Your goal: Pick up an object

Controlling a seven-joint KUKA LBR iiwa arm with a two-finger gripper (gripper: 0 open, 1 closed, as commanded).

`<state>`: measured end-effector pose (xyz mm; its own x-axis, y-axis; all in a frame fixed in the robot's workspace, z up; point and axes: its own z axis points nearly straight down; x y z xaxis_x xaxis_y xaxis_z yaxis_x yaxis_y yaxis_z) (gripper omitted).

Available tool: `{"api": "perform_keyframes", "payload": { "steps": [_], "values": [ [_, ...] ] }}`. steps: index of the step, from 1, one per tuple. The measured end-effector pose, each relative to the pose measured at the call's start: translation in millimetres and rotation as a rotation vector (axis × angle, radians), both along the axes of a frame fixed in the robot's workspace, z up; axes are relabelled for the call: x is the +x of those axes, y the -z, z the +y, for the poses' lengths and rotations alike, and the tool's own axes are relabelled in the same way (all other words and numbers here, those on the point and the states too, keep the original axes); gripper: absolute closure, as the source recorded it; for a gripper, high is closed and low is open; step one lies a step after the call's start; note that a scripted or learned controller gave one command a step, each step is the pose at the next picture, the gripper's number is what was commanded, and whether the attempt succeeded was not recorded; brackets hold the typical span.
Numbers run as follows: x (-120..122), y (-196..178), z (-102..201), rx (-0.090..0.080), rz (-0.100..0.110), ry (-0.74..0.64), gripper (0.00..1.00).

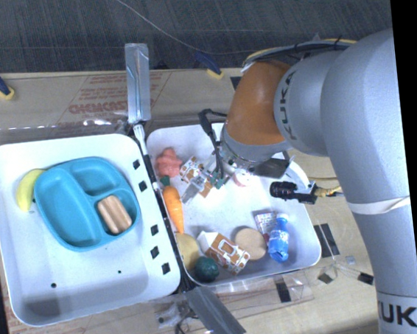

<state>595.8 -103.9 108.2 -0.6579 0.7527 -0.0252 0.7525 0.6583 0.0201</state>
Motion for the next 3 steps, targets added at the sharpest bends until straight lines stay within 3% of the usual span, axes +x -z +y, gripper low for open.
{"api": "perform_keyframes", "payload": {
  "steps": [1,2,3],
  "values": [
    [45,-2,-2,-0.001,0.011,-0.108,0.0],
    [9,-3,7,-0.001,-0.018,0.086,0.0],
    [45,13,-15,0.002,0.026,-0.078,0.0]
  ]
}}
